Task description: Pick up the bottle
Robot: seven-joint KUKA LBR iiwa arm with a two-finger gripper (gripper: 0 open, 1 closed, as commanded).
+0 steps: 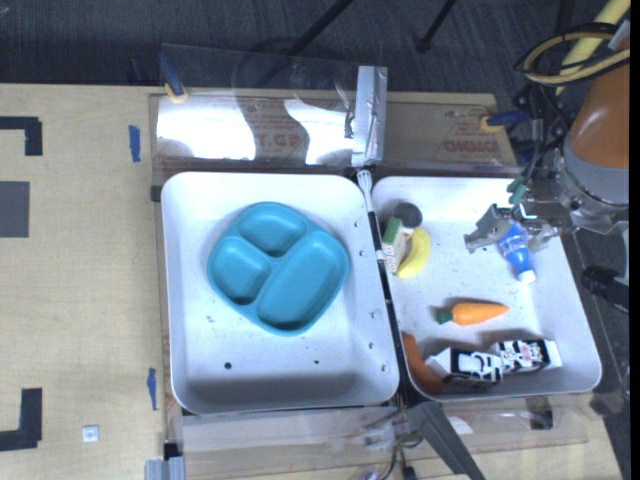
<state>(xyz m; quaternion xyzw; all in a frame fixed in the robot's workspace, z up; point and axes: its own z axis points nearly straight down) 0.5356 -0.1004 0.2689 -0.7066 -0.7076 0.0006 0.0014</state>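
Seemingly the jaws are closing on the bottle, a small blue one with a white cap lying between them in the right bin. Lifting straight up is what is coming next. Dark carpet is lying beyond the wooden tabletop.

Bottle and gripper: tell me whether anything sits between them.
Nothing visible does. The gripper is right at the bottle in the right bin, over the bottle's upper end. The carrot lies below it, the banana to its left, and the cow-patterned carton near the bin's front; all are apart from the bottle.
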